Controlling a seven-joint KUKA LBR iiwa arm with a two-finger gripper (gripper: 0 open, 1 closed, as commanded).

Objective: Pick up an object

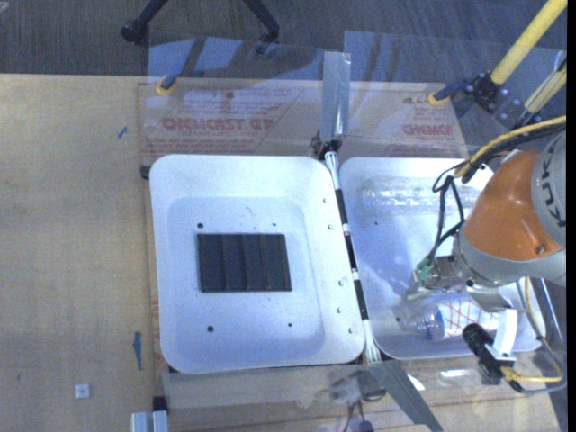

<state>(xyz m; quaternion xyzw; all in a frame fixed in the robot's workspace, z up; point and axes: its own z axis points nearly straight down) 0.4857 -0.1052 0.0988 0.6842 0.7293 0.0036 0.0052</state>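
Observation:
My gripper (pixel 426 277) hangs low over the front part of the right bin (pixel 387 241), under the grey wrist and orange band. Just below it lies a clear plastic bottle with a blue cap (pixel 425 324), on its side near the bin's front wall. Beside that bottle, to the right, is a white item with a red grid pattern (pixel 463 313), partly hidden by the wrist. A second clear bottle (pixel 405 193) lies along the back of the right bin. A dark grey ridged rectangular pad (pixel 244 262) lies flat in the middle of the left bin (pixel 180 196).
A raised divider with white cable clips (pixel 346 250) separates the two bins. Clear plastic panels (pixel 225 115) stand behind the bins. A chair base (pixel 202 7) is on the floor beyond the bench. Bare wooden bench (pixel 72 241) lies to the left.

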